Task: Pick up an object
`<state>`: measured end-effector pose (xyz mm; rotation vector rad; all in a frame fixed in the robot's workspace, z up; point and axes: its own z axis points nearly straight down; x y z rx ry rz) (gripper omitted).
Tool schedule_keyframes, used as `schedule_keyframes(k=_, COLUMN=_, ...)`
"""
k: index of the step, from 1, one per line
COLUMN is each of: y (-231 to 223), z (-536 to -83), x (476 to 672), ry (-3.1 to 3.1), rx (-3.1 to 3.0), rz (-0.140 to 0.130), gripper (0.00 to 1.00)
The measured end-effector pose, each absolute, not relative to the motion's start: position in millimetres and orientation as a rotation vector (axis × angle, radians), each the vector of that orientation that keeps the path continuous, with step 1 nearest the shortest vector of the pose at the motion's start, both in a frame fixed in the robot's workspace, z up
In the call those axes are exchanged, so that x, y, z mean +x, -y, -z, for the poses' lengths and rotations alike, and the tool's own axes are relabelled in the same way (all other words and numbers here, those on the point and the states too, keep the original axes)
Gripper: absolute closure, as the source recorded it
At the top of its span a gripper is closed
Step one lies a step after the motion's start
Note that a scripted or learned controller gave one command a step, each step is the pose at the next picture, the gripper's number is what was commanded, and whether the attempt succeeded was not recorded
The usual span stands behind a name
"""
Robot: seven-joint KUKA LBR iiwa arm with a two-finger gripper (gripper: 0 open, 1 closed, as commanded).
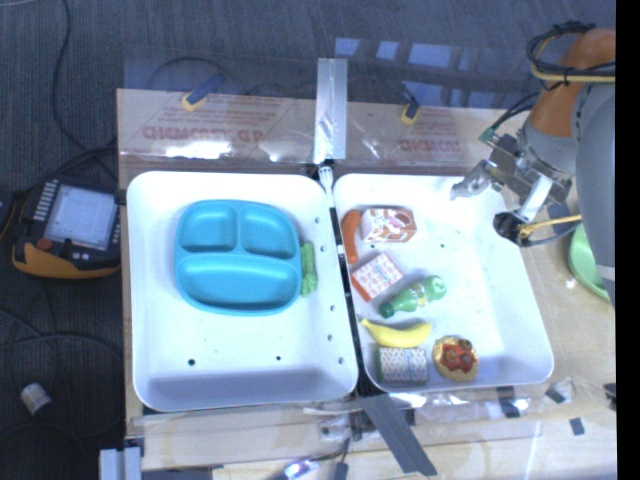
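Note:
The right bin [500, 298] holds several small objects along its left side: an orange sausage shape [348, 236], a white and red snack packet [386, 225], a red patterned box [377, 275], a green bottle [412, 296], a yellow banana [397, 332], a grey patterned block [402, 365] and a red fruit piece [456, 358]. My gripper [490, 204] hangs over the far right corner of this bin, well apart from all of them, with nothing visibly in it.
A blue divided plate [238, 255] lies in the left bin [160, 358], and a green item [308, 268] rests against that bin's right wall. A clear divider [330, 118] stands behind the bins. A handheld pendant [65, 228] lies left of the bench.

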<state>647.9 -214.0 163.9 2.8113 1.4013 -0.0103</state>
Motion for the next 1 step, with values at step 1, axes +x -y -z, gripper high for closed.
schedule_keyframes(k=1, y=203.2, z=-160.6, x=613.1, ry=-1.564, rx=2.724, rz=0.008, gripper=0.00)
